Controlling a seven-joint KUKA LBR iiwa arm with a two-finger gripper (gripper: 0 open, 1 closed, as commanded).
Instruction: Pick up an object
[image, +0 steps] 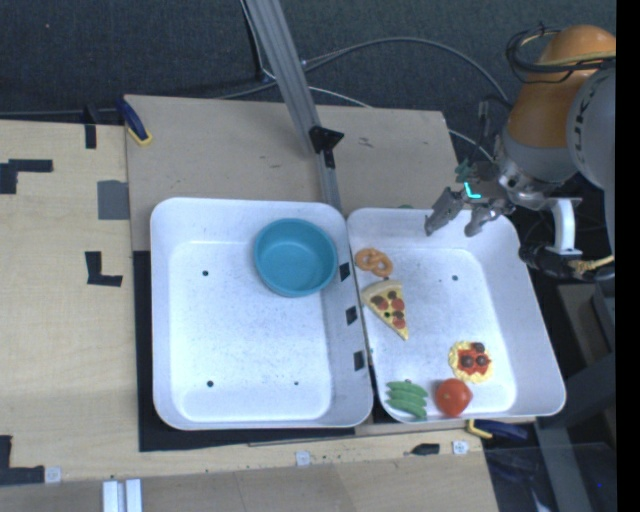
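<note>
My gripper (457, 222) hangs over the far edge of the right bin (520, 310), open, with nothing between its two dark fingers. Below it in that bin lie a pretzel (374, 262) and a pizza slice (388, 308) near the left wall. A small yellow tart with berries (471, 360), a red tomato (453, 397) and a green pea pod (407, 398) sit toward the near edge. A blue bowl (294, 256) stands upright in the far right corner of the left bin (200, 340).
A slanted metal pole (296, 95) rises from between the two bins at the back. Cables (420, 55) trail across the dark floor behind the bench. The arm's orange band (560, 85) is at the upper right.
</note>
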